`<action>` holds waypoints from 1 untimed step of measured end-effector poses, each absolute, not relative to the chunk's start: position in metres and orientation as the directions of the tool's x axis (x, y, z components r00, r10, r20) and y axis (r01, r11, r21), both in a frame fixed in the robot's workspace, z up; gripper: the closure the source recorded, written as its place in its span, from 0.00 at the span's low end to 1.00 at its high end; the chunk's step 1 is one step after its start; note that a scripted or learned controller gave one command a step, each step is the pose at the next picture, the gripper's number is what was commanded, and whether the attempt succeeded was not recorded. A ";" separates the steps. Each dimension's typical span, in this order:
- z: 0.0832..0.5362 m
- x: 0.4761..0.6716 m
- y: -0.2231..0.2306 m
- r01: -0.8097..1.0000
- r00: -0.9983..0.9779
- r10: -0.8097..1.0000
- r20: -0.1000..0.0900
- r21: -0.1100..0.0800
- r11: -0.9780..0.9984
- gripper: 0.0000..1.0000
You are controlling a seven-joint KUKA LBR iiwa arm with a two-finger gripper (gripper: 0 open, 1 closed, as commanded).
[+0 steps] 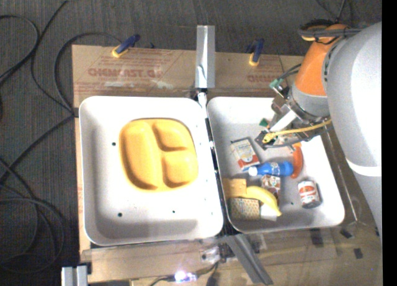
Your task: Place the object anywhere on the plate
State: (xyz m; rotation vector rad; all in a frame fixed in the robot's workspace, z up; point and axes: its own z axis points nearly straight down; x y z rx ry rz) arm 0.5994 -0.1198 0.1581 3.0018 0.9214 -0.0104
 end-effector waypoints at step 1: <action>0.189 0.540 -0.052 0.619 0.785 0.619 -0.004 -0.003 -0.785 1.00</action>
